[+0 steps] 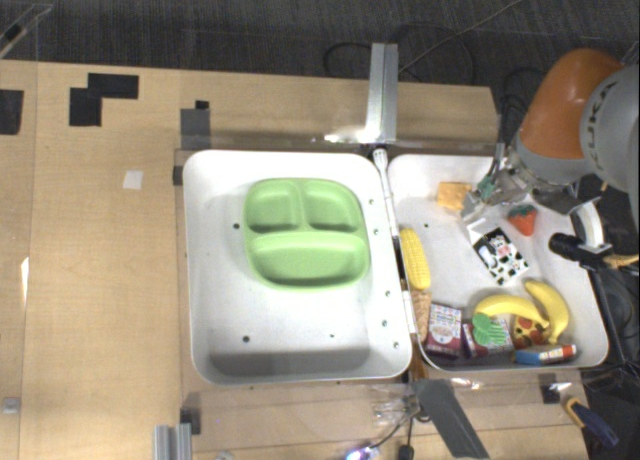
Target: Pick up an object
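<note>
My gripper (487, 198) hangs low over the back of the right bin (450, 278), under the grey arm with its orange band (565, 108). It sits between a tan bread-like piece (453, 194) on its left and a small red strawberry-like toy (523, 218) on its right. A black-and-white patterned card (499, 255) lies just in front of it. Further forward lie a corn cob (414, 258), two bananas (525, 310), a purple packet (446, 331), a green packet (490, 331) and a marker (545, 354).
The left bin (215, 338) holds a green divided plate (303, 231). A metal post (383, 88) stands behind the seam between the bins. Cables and arm parts crowd the right edge (590, 248).
</note>
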Robot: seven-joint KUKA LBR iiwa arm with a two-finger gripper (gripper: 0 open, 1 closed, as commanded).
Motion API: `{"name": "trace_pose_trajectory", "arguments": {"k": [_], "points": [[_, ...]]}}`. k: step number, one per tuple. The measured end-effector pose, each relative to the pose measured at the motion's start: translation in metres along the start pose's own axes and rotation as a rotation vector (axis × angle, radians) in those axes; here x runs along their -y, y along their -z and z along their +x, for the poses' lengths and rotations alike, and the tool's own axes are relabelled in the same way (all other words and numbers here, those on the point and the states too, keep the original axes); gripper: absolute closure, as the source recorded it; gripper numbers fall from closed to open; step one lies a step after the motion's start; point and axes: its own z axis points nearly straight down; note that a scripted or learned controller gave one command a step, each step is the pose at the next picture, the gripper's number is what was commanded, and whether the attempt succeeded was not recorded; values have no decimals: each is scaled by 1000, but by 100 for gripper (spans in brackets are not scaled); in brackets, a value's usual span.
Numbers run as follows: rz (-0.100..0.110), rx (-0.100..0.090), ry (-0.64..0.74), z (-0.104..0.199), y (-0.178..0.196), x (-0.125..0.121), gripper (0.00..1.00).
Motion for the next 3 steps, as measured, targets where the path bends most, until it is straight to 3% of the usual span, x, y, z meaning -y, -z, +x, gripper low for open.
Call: {"name": "trace_pose_trajectory", "arguments": {"k": [1,2,3], "points": [[-1,0,0,0,0,0,0],[5,2,68,-11,-10,46,0],[-1,4,68,-12,1,43,100]]}}
